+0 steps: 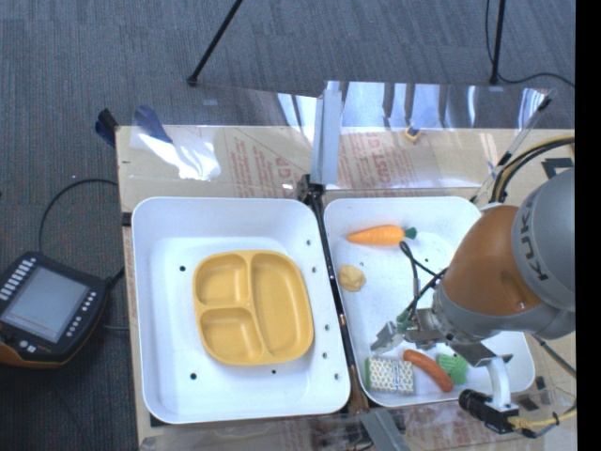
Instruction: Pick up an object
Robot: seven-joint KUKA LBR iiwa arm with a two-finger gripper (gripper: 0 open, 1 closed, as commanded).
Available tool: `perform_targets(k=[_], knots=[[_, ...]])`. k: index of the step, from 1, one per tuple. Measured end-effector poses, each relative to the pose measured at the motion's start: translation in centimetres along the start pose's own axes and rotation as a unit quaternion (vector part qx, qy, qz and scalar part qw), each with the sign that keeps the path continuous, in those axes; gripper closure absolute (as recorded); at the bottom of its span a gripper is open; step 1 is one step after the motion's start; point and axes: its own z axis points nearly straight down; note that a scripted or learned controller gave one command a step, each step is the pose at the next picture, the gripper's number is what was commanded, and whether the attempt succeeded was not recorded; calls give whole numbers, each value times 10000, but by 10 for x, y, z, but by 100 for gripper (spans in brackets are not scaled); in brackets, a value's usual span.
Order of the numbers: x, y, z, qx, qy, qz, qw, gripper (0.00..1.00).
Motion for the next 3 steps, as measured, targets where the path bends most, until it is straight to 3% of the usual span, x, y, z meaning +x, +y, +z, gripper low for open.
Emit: perform_targets(k=[1, 2, 3], knots=[[-61, -3, 0, 1, -4, 484, 9988, 0], [-49, -2, 1, 12, 7, 242, 9997, 0], [-49, -3, -6, 42, 22, 254, 9997, 100]])
